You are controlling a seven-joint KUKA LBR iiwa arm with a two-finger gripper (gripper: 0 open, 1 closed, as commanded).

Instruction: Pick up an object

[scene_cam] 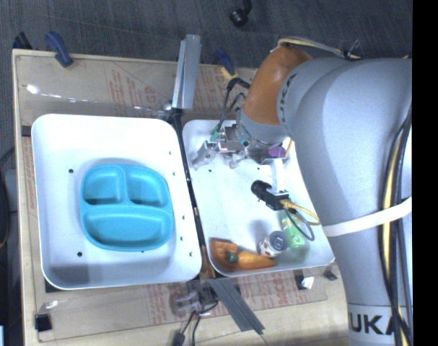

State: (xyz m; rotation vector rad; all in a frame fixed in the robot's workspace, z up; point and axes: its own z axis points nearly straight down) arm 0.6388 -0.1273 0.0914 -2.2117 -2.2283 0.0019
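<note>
**Pick not started, gripper high in right bin, nothing lifted**

Camera view: the arm [348, 143] comes in from the right and covers much of the right bin [220, 215]. The gripper [220, 150] sits at that bin's far end, near the wall shared with the left bin [53, 193]. I can't tell whether it is spread or pressed together, as the wrist hardware blurs into it. Nothing shows in its grasp.

The candidate objects are bunched at the near end of the right bin, well apart from the gripper: an orange carrot-like piece [242, 258] lying along the near wall, a small can [274, 244] just beside it, and a green item [296, 238] next to the can, partly under the arm. A blue divided plate [126, 207] lies flat in the middle of the left bin.

Progress, as I judge it: nothing is done, and the approach, grasp and lift are all left.

Room: the floor between the gripper and the cluster is bare. The cluster itself is tight against the near wall and corner, so a descent there looks cramped.
</note>
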